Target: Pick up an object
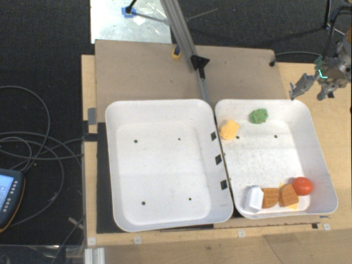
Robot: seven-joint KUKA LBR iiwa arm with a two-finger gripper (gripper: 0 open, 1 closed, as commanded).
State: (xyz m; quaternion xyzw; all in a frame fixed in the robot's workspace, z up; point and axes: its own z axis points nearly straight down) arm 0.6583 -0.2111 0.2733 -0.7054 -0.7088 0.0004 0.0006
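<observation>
Up right, gripper (311, 89) open, w/ nothing, beyond right bin (322, 147), green lump (258, 115) nearest.

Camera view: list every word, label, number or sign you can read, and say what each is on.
None can be read.
The handheld screen at the left edge glows with marks too small and blurred to read.
The two white bins, the yellow block and the red ball carry no print.
</observation>
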